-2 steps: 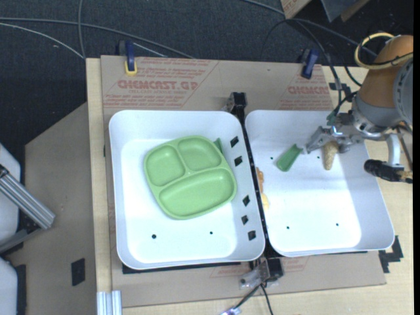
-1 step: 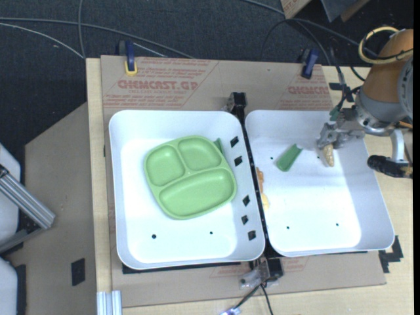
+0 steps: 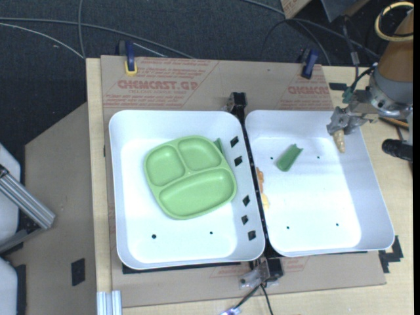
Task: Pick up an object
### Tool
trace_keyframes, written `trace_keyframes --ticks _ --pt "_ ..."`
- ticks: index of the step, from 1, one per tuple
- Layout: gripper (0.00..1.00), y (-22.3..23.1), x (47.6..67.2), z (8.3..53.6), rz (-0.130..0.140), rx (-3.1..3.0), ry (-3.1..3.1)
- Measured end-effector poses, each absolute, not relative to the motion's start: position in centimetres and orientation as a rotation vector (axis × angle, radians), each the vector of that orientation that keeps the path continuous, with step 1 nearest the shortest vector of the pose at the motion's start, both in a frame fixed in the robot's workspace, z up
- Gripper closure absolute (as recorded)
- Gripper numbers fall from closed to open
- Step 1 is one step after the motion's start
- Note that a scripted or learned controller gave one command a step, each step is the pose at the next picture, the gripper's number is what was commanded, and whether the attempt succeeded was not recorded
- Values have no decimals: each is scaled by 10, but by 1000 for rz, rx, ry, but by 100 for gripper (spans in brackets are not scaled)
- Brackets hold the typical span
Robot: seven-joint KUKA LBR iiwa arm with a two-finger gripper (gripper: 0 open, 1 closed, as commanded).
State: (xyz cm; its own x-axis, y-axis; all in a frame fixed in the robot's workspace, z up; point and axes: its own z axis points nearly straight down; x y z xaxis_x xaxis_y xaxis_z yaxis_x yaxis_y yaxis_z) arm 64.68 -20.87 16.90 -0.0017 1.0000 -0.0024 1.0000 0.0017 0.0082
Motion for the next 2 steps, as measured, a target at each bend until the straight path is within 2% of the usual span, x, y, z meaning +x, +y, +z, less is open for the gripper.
trace_keyframes --ticks 1,2 --pt "100 -217 646 219 5 2216 2217" --pt "100 -217 647 245 4 2216 2219"
